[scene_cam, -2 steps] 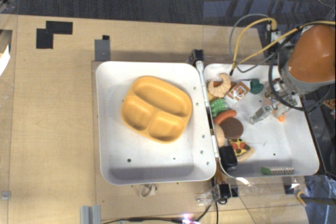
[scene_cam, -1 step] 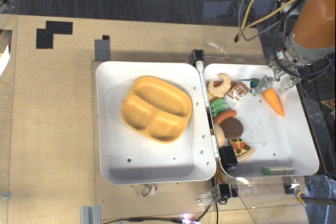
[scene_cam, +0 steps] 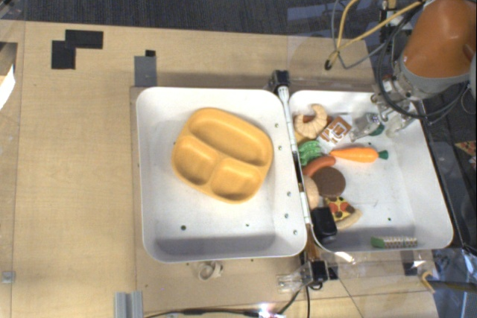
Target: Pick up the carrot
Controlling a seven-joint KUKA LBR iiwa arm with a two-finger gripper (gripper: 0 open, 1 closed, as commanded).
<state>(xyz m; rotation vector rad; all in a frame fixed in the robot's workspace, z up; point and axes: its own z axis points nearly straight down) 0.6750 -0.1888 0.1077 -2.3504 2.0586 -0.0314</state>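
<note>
Camera view: claw (scene_cam: 381, 121), state unclear, hovers beside carrot (scene_cam: 356, 155); best grip is likely across its thick orange middle

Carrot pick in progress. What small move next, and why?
Probably ease the gripper down and toward the carrot, which lies flat in the right bin, apart from it. The croissant and other toys crowd the carrot's tip, so approach from its leafy end.

Glossy plastic carrot (scene_cam: 355, 155), smooth white bins (scene_cam: 156, 182), matt wooden bench (scene_cam: 74, 182).
</note>
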